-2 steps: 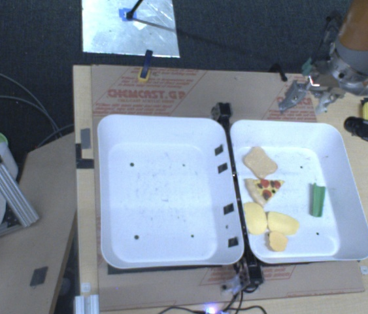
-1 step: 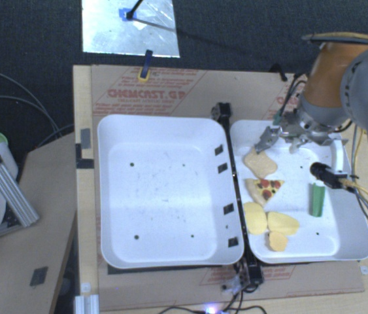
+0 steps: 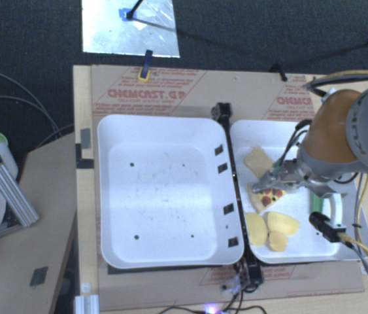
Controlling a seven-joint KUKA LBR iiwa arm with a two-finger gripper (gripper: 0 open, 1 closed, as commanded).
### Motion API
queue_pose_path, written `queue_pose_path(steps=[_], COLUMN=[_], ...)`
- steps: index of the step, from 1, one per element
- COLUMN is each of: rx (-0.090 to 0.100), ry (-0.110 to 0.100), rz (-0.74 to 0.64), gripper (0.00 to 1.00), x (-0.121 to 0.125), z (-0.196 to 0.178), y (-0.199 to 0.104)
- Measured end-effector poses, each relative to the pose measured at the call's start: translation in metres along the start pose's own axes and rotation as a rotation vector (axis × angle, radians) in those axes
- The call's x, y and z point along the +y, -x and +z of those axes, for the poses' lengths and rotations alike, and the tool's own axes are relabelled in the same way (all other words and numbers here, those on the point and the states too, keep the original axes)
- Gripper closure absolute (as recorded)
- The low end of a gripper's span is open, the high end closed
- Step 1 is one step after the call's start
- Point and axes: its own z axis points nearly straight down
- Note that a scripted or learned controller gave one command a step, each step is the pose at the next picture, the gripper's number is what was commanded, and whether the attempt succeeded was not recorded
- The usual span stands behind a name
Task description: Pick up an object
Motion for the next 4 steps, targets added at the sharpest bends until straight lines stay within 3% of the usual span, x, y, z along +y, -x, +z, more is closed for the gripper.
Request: queue_pose_path(steps=[1, 2, 3, 4], rx=[0.001, -0.004, 0.003, 0.002], ry=[0.010, 0.002, 0.000, -0.001], rz=[-0.009, -0.011, -0.016, -0.017], gripper=[1.00, 1.00, 1.00, 1.00], x=[0.007, 0.064, -0.012, -0.041], z=[-0.016, -0.003, -0.105, -0.147], y=[-0.002, -0.021, -0.106, -0.200])
